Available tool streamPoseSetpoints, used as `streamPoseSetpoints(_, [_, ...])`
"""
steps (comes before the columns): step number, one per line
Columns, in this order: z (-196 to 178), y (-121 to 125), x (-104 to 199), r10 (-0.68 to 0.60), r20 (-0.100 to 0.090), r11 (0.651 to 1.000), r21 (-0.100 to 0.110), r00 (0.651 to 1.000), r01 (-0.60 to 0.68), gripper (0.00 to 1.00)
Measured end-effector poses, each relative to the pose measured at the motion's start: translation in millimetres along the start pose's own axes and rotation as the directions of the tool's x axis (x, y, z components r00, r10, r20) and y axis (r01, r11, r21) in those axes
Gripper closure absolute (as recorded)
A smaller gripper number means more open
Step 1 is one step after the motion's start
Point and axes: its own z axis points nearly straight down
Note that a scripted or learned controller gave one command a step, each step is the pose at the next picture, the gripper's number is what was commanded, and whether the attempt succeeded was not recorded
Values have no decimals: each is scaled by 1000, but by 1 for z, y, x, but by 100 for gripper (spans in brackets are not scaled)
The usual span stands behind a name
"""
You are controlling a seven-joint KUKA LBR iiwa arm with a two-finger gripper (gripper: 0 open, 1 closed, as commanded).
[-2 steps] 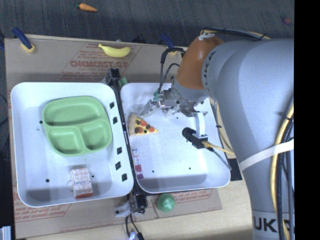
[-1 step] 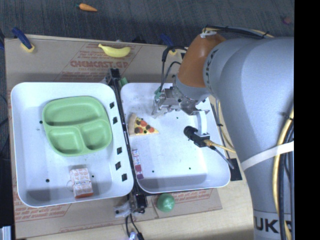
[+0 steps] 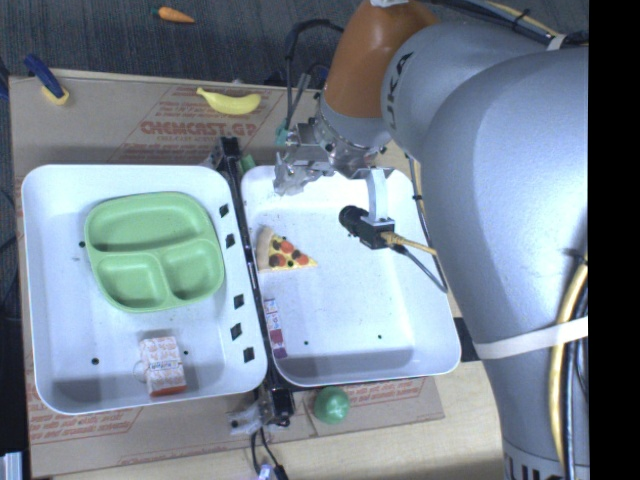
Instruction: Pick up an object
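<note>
A toy pizza slice (image 3: 283,253) lies flat at the left side of the right bin (image 3: 400,353), close to the divider. My gripper (image 3: 291,176) hangs over the far left corner of that bin, a little beyond the pizza slice and apart from it. Nothing shows in its grasp. In the left bin (image 3: 45,298) a green divided plate (image 3: 155,248) rests in the middle. A small red and white packet (image 3: 162,364) lies near that bin's front wall.
The big grey arm covers the right side of the view and overhangs the right bin's far edge. Outside the bins lie a green ball (image 3: 331,404) at the front, a yellow banana (image 3: 229,99) at the back, and an orange carrot (image 3: 176,14) beyond it.
</note>
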Motion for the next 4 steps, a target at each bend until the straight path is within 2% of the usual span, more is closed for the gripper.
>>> streamPoseSetpoints(1, [1,-1,-1,1,1,1000,2,1000,-1,0])
streamPoseSetpoints(4, [1,-1,-1,1,1,1000,2,1000,-1,0])
